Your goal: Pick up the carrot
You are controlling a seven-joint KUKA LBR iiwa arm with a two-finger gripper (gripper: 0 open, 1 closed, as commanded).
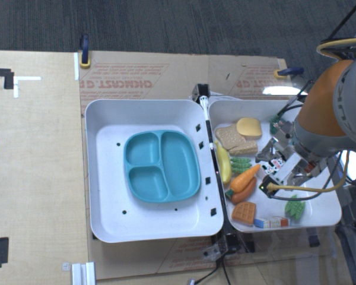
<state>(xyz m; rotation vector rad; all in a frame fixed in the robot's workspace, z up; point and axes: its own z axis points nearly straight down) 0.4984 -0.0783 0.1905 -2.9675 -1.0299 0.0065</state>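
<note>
Whether the pincer (268, 172) was wide or narrow we could not tell, because its dark tip was too small and cluttered beside the carrot (244, 181), just to the right of that orange, tapered, smooth plastic toy, which lay near the left wall of the right bin (326, 215). We judged that the grasp could easily fail, since the carrot was crowded: the yellow banana (224, 164) lay just left of it, the green ridged piece (240, 164) just above it and the square waffle (244, 212) just below it. Its rounded, glossy shape might slip away, or a neighbour might be caught instead.
</note>
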